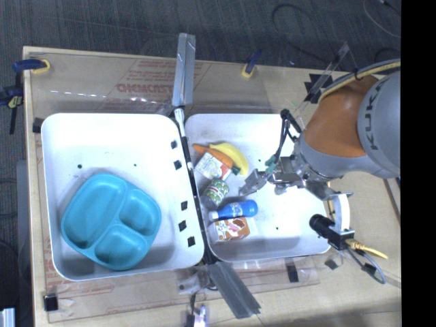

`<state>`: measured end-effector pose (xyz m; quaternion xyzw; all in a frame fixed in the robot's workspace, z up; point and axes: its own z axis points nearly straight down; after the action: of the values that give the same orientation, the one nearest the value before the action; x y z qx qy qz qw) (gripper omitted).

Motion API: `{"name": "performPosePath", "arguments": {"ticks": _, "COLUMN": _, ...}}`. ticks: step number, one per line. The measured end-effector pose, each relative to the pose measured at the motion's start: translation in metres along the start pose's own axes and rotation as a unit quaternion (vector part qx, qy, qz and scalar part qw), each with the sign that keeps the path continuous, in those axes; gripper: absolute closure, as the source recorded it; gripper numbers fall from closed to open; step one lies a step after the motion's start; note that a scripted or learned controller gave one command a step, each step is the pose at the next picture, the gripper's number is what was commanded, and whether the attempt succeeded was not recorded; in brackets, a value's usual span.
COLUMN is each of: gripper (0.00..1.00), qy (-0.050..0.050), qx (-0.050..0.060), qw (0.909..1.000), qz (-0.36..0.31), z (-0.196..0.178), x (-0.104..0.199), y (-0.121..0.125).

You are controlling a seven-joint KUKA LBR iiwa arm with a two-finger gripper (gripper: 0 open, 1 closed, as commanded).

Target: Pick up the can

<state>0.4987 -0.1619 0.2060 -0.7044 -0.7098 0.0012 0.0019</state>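
My gripper [257,180]: over the right bin [300,240]; grip state, I cannot tell.
Can [216,192]: just left of me, untouched.
Banana [230,154]: beyond me.

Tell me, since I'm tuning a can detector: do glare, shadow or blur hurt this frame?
Camera view: lighting is even, the white right bin bright but not blown out; faint streak reflections lie on the clear sheet behind the left bin; the can is small and soft, its label unreadable; the tool is slightly blurred, casting little shadow.

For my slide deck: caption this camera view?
Gripper poised beside the can among clutter in the right bin.
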Motion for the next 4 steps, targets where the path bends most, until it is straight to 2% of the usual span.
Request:
{"name": "performPosePath", "arguments": {"ticks": 1, "gripper": 0.00, "qy": 0.000, "qx": 0.001, "qw": 0.9958, "qz": 0.091, "z": 0.036, "x": 0.062, "y": 0.017}}
{"name": "performPosePath", "arguments": {"ticks": 2, "gripper": 0.00, "qy": -0.003, "qx": 0.000, "qw": 0.9956, "qz": 0.094, "z": 0.115, "x": 0.048, "y": 0.053}}
{"name": "performPosePath", "arguments": {"ticks": 3, "gripper": 1.00, "qy": -0.001, "qx": 0.002, "qw": 0.9959, "qz": 0.091, "z": 0.106, "x": 0.052, "y": 0.053}}
{"name": "performPosePath", "arguments": {"ticks": 4, "gripper": 1.00, "qy": 0.000, "qx": 0.000, "qw": 0.9959, "qz": 0.090, "z": 0.115, "x": 0.040, "y": 0.107}}
